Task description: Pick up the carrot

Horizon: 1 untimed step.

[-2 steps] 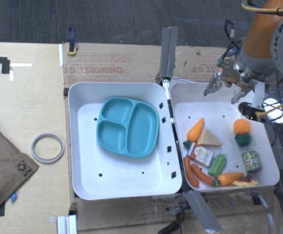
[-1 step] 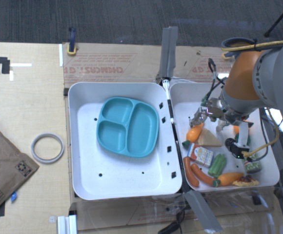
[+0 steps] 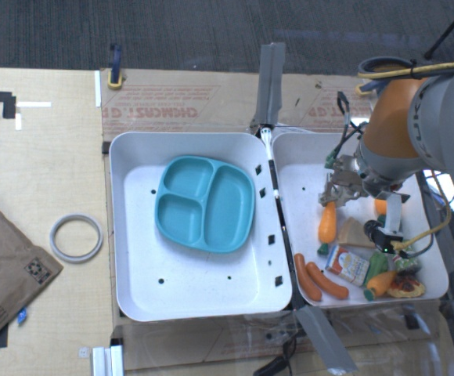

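From the overhead camera, my gripper point(image 3: 338, 194) hangs in the right bin point(image 3: 297, 159), directly over the top end of the carrot point(image 3: 328, 222). The carrot's upper tip touches my fingertips, and its long axis runs almost straight toward the bin's near wall. Whether I am clamping it or only brushing it, I cannot tell. I count one carrot here, two sausages point(image 3: 318, 279) near the front wall, a second orange vegetable point(image 3: 377, 283) among the clutter, and one teal divided plate point(image 3: 206, 203) in the left bin point(image 3: 121, 210).
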Motion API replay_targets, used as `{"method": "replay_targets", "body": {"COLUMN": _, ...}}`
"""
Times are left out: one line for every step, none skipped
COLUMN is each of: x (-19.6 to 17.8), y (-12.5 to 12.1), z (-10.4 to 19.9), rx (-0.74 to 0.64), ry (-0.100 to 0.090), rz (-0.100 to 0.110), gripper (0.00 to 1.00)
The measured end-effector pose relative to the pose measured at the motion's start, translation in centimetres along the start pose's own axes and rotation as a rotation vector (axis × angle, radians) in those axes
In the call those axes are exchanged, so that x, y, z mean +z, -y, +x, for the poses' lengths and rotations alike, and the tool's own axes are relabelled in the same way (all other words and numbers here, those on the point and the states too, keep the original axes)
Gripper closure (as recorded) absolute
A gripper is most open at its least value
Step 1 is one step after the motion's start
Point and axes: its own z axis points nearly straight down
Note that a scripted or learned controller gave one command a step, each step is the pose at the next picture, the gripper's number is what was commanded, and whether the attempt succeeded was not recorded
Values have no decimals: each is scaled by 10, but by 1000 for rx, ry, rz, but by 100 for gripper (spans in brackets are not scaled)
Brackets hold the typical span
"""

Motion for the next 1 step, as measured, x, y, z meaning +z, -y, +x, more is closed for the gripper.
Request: {"method": "replay_targets", "body": {"x": -91, "y": -11, "z": 73, "rx": 70, "ry": 0, "rz": 0, "gripper": 100}}
